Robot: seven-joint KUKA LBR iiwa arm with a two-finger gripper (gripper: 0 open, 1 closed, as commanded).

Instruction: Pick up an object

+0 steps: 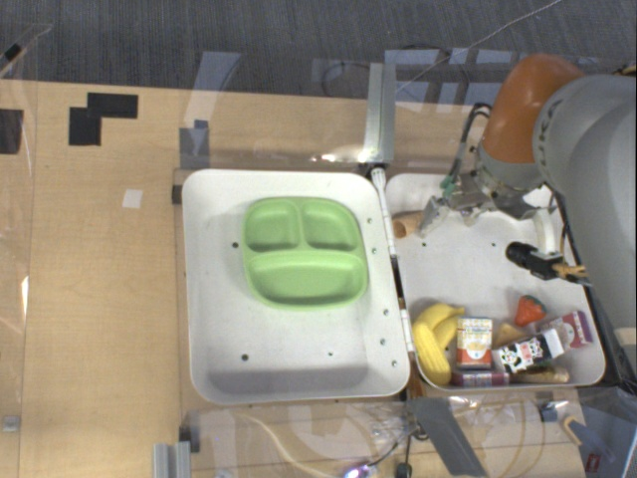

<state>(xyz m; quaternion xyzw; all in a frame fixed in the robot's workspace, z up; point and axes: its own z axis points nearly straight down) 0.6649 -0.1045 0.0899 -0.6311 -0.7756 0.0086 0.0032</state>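
The grey arm's two-finger hand (435, 212) hangs over the back left of the right shallow white bin (476, 267), just beside a small brown object (400, 227) at the wall; whether it is spread or pinching, I cannot tell. A yellow banana (434, 337), cartons and other small items crowd that bin's front, while a green sectioned plastic tray (303, 251) lies in the left white bin (214, 347).

A divided plate (303, 251) lies in the left bin (214, 297); a banana (434, 335) and cartons (474, 345) crowd the right bin's (468, 257) near edge.
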